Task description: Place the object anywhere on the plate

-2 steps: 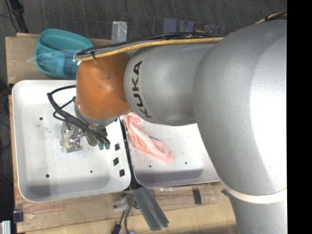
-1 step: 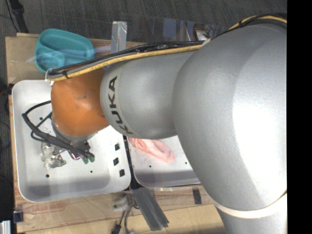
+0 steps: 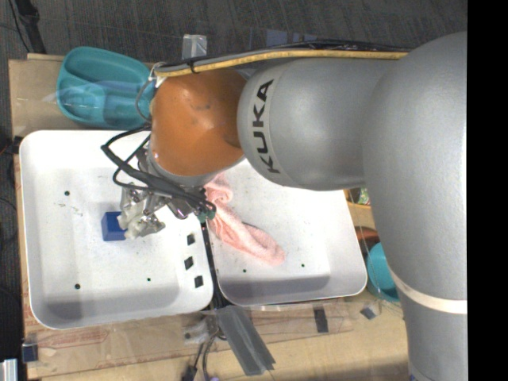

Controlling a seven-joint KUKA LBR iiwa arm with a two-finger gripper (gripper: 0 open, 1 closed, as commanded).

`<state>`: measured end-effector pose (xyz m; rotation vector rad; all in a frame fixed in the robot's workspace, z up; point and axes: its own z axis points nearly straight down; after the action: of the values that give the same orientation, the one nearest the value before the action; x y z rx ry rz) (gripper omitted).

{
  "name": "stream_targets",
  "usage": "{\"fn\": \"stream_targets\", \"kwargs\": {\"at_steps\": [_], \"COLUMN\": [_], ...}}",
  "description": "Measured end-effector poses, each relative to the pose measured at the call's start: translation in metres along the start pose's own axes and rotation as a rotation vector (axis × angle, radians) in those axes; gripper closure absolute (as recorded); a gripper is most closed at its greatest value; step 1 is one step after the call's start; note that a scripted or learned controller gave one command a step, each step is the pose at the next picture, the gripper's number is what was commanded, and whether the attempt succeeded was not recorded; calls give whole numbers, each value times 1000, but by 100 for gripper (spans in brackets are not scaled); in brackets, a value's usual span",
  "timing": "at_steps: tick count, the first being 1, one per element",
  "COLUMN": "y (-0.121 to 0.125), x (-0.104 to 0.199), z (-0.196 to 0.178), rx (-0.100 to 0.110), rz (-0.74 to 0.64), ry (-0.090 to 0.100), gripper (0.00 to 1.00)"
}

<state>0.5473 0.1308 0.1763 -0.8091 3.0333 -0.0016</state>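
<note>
A small blue block [image 3: 113,226] lies on the floor of the left white bin [image 3: 48,276], left of its middle. My gripper [image 3: 143,217] hangs low over that bin, right beside the block on its right, and looks to touch it. I cannot tell whether the block is in its grasp. The pink plate [image 3: 246,236] lies in the right white bin [image 3: 317,280] near the wall between the bins. Its upper part is hidden under the arm.
The orange band and grey body of the arm [image 3: 317,109] cover the back of both bins. A teal plastic scoop [image 3: 99,90] lies outside the bins at the back left. Another teal thing [image 3: 379,272] sits past the right bin's edge.
</note>
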Motion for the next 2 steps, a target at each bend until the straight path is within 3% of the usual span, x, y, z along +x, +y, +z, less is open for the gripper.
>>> {"fn": "stream_targets", "kwargs": {"at_steps": [1,2], "y": [-51,34], "x": [-43,-12], "z": [-23,85], "rx": [0,-3], "rz": [-273,-288], "ry": [-2,2], "gripper": [100,100]}}
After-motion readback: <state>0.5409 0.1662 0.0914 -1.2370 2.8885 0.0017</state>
